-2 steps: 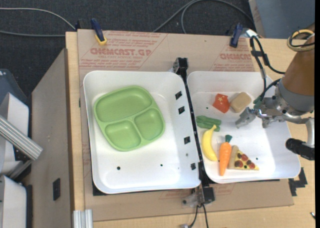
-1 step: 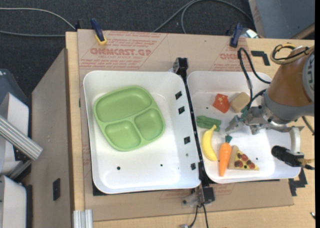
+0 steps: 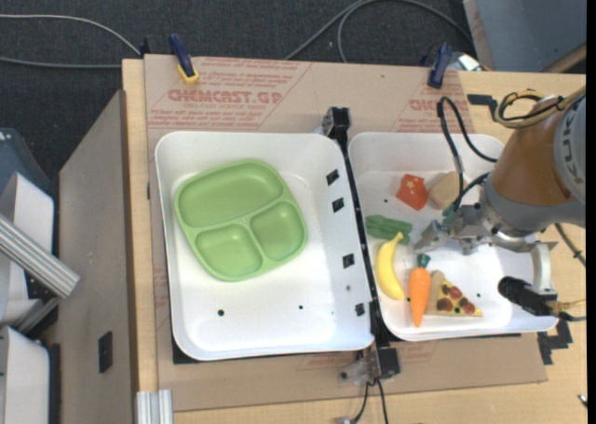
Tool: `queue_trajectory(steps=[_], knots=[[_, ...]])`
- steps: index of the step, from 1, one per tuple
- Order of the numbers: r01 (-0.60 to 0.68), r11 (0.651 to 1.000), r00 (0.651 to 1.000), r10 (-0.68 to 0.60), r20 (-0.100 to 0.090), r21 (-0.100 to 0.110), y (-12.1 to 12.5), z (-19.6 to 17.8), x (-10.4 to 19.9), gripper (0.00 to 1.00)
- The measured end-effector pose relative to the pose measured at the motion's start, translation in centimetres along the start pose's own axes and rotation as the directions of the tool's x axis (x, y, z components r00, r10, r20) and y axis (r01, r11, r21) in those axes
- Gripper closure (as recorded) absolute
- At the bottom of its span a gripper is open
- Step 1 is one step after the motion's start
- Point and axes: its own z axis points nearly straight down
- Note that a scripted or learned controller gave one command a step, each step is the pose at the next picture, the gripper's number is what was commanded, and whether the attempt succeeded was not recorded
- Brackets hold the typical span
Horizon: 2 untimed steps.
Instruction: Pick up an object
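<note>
The right bin (image 3: 386, 163) holds several toy foods: a red strawberry-like piece (image 3: 413, 191), a tan piece (image 3: 445, 187), a green pod (image 3: 386, 225), a yellow banana (image 3: 389, 269), an orange carrot (image 3: 419, 294) and a pizza slice (image 3: 455, 299). My gripper (image 3: 441, 232) is low in this bin, just right of the green pod and above the carrot and pizza slice. Nothing can be seen held in it. The arm's orange band (image 3: 533, 163) rises behind it at the right.
The left bin (image 3: 279, 312) carries a green divided plate (image 3: 240, 218). A black divider with clips (image 3: 346, 226) runs between the bins. Cables (image 3: 456, 138) trail over the right bin's far edge. Blue clamps (image 3: 183, 59) hold the cardboard base.
</note>
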Motion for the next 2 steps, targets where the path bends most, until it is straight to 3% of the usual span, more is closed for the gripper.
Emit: queue_trajectory(steps=[1, 2], knots=[[-0.001, 1.000, 1.000, 0.001, 0.001, -0.004, 0.1, -1.2, 0.0, 1.00], [-0.001, 1.000, 1.000, 0.001, 0.005, -0.011, -0.5, -6.2, -0.7, 1.00]])
